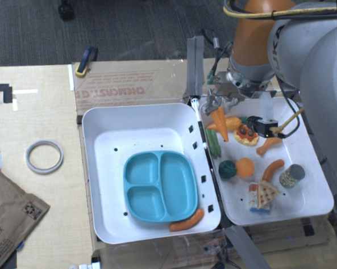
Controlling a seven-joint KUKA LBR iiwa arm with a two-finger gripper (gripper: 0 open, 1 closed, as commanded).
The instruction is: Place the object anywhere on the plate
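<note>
Camera view, gripper (214, 101) over right bin's (316, 173) far-left edge

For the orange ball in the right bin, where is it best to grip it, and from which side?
Grip the orange ball across its middle, coming straight down from above. It is round, so any width works, but the dark green ball sits close on its left; placing the fingers toward the bin's near and far sides probably avoids it.

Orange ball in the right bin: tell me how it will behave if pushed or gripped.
The orange ball looks round and smooth, so it would probably roll when nudged. It may slip from a pinch. The green ball beside it might stop it.
</note>
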